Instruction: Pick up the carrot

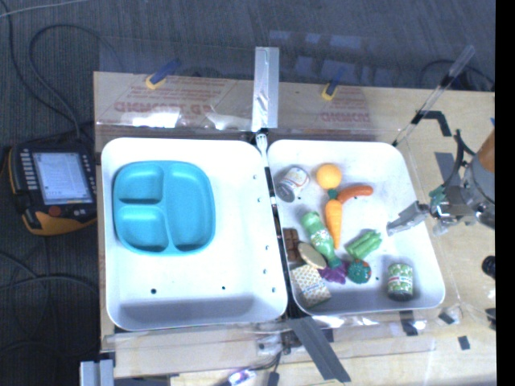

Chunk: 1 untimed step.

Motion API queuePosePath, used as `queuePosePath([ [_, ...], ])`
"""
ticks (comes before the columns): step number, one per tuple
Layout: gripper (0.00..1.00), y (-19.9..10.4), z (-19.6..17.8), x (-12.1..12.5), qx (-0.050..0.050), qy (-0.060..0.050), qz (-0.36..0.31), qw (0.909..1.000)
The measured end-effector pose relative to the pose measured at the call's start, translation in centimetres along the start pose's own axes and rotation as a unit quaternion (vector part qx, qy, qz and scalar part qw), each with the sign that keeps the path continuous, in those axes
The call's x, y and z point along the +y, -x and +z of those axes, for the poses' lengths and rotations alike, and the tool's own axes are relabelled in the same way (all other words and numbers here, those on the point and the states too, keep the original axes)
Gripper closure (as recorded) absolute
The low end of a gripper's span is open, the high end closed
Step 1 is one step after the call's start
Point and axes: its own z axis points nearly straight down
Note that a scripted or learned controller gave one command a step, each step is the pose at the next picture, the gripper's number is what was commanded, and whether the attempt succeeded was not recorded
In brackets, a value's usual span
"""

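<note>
While my pincer [400, 223] hovers at the right bin's [418, 195] edge, its spread I cannot tell.
Toy carrot [333, 220] lies mid-bin beside the green bottle [317, 232]: probably light, stiff, slick plastic; I'd grip its thick orange upper body.

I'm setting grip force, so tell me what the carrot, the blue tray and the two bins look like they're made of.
Carrot: seemingly toy plastic; even orange, smooth, green cap.
Blue tray: likely molded plastic; uniform turquoise, rounded compartment walls, slight sheen.
Left bin and right bin: probably thin rigid plastic; white, rounded corners, soft glare. None can be confirmed by look alone.
</note>
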Motion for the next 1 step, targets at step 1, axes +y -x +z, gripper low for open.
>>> queuePosePath([
  [1,0.0,-4.09,14.62,6.13,-0.002,0.005,-0.024,0.9997],
])
